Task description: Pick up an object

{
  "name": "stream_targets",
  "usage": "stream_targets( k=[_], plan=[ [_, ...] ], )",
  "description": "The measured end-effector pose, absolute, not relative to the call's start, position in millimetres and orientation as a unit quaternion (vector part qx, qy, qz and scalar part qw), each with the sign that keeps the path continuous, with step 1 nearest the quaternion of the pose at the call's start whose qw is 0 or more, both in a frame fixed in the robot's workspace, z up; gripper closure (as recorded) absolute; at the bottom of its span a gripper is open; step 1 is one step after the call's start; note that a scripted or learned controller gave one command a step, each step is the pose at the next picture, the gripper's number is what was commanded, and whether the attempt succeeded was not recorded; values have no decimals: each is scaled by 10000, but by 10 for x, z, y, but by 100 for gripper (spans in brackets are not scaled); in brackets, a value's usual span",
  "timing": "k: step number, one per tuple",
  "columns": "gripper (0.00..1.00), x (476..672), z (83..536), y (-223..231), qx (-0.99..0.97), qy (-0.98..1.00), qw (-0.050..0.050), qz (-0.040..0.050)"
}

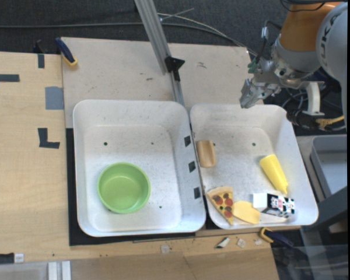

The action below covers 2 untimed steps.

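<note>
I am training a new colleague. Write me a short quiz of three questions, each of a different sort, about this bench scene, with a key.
1. True or false: the green bowl lies in the left bin.
2. Which toy lies nearest the pizza slice? A) cheese wedge B) yellow cone C) bread piece
3. Fill in: the claw hangs over the far rim of the ____ bin.

Key: 1 true; 2 A; 3 right.

Two bins [81,121]; one green bowl [124,187]; perhaps five toy foods [274,172].
</note>
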<state>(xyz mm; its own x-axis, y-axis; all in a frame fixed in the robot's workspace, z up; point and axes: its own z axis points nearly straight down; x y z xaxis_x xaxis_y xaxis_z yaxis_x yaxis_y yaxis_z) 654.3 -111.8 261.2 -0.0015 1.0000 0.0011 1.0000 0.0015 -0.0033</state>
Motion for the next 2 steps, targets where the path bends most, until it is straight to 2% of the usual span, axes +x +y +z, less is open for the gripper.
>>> stream_targets(
  k=[1, 2],
  plan=[
    [0, 6543, 2612, -1118, -7066, -7076, 16, 8],
    [0, 6559, 1940, -1106, -7066, -7076, 32, 38]
  ],
)
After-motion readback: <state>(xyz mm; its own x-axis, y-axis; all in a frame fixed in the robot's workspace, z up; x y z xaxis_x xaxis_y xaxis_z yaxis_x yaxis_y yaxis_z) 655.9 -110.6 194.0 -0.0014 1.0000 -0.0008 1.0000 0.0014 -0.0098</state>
